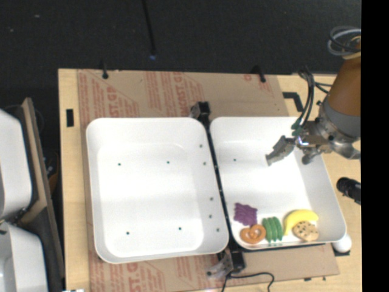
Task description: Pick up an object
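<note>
Two spread fingers leave the gripper point(293, 152) holding nothing (above right bin point(255, 132)).

Both bins — the left bin point(152, 187) and the right bin point(267, 181) — look like smooth white plastic with a soft sheen. They rest on a matt cardboard sheet point(176, 93) printed in red, over a pale wooden bench point(68, 181).
</note>
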`<state>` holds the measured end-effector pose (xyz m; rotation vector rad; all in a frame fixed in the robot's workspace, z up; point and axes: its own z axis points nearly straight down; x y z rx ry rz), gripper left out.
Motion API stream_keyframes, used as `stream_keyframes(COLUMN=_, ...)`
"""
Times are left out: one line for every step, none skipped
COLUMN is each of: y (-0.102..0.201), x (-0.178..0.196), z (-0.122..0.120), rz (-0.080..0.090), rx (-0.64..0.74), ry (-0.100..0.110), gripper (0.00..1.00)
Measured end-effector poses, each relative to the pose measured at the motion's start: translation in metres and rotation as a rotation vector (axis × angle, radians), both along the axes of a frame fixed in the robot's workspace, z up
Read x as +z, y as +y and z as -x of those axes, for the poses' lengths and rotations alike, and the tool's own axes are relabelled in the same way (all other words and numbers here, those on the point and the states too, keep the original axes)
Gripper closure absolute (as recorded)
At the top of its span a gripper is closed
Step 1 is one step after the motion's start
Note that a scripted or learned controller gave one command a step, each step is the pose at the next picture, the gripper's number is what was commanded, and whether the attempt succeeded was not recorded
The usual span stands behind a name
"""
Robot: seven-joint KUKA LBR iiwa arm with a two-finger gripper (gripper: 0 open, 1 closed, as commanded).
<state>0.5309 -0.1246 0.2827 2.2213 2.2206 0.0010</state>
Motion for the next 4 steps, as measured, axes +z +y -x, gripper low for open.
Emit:
stream_keyframes(y=-0.044, x=-0.093, z=-0.004, rz=-0.001, rx=-0.003, ry=0.009, gripper=0.0)
stream_keyframes(y=-0.095, x=-0.186, z=0.018, rz=-0.001, rx=-0.005, ry=0.009, gripper=0.0)
stream_keyframes(y=-0.093, x=-0.171, z=0.014, rz=0.0, rx=-0.001, ry=-0.001, gripper=1.0)
stream_keyframes(y=-0.086, x=-0.06, z=0.04, rz=0.003, rx=0.0, ry=-0.009, gripper=1.0)
